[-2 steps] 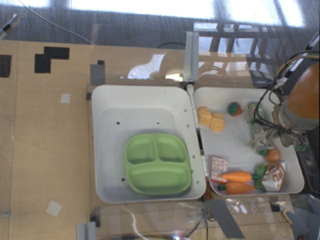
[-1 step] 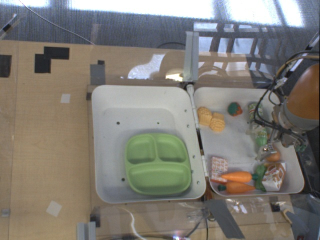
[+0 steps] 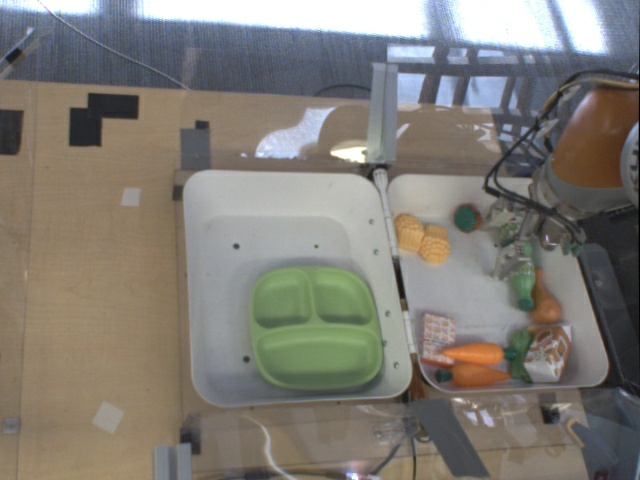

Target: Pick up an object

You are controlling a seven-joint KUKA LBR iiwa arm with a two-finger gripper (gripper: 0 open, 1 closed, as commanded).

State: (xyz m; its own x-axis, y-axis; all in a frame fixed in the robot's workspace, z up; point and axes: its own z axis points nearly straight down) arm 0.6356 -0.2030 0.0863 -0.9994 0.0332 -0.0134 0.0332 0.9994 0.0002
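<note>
The right bin [image 3: 470, 293] holds several toy foods. Two yellow corn pieces [image 3: 422, 238] lie at its upper left, with a small dark green ball [image 3: 466, 217] beside them. A green bottle [image 3: 523, 288] and an orange piece [image 3: 546, 310] lie at the right side. Two carrots [image 3: 473, 354] rest along the front wall between a small red-patterned packet [image 3: 437, 331] and a brown and white carton [image 3: 548, 353]. My gripper [image 3: 522, 251] hangs low over the bin's right part, directly above the green bottle's top end. The wrist and cables hide the gripper's tips.
The left bin [image 3: 215, 268] bears a green divided plate [image 3: 315, 326] in its front half. A metal post [image 3: 381, 113] rises behind the seam between the bins. The arm's orange band [image 3: 592, 138] looms over the right bin's back right corner.
</note>
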